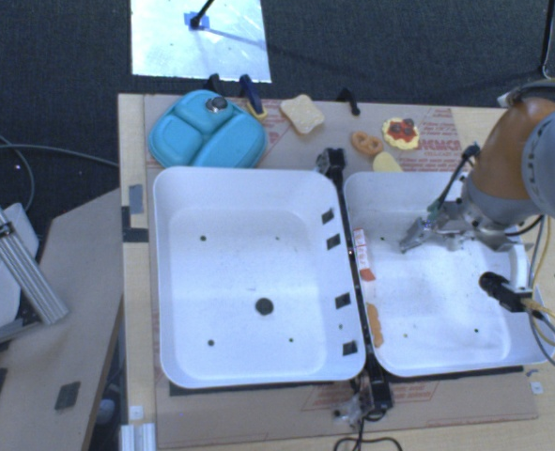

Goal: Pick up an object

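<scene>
Bench: a tan cardboard-covered bench [286, 412] fills the middle of the frame, on dark carpet; a shiny silver sheet [199, 24] lies on the floor at upper left.
Bins: two shallow white plastic bins sit side by side, the left bin [178, 280] and the right bin [418, 360], their rims meeting along a black strip down the centre.
Behind the bins: a light blue divided plastic tray [208, 132] at upper left of the bench, a tan slice of toy bread [302, 114], a small orange pretzel-shaped toy [366, 142], a small round toy pizza with red topping [401, 132] and a pale yellow piece [386, 163] partly cut off by the right bin's rim.
Objects in bins: a small dark round disc [264, 305] lies flat on the left bin's floor, lower centre, with no long axis to speak of. A thin orange strip [375, 325] lies against the right bin's left wall, its long axis running up and down the frame; what it is cannot be made out.
Arm: the grey arm with orange band [516, 148] enters from the right edge, over the right bin.
Gripper: the metal two-finger gripper [410, 242] points toward the left, low over the upper part of the right bin. Its fingertips are too small and blurred; whether they are spread or closed cannot be told, and nothing is visible between them.
</scene>
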You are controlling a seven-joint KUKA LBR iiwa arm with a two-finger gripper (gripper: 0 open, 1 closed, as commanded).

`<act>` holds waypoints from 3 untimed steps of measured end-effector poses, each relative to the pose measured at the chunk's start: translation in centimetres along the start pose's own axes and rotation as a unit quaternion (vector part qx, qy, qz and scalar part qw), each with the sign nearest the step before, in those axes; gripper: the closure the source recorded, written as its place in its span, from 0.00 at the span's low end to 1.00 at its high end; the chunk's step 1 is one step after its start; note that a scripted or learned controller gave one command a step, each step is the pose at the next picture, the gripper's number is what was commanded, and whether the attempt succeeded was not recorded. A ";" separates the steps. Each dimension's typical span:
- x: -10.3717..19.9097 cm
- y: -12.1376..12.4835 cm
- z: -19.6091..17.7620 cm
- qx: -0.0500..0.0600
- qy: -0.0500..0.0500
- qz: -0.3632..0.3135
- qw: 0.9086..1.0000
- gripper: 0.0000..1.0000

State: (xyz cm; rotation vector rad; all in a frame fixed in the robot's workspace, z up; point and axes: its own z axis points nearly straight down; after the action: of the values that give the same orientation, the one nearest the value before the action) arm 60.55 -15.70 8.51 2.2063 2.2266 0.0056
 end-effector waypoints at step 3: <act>-5.0 -6.6 -6.0 -0.002 -0.001 0.002 1.000 0.00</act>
State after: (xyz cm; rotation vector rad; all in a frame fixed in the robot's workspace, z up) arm 53.91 -20.78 14.52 2.2089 2.2182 0.0063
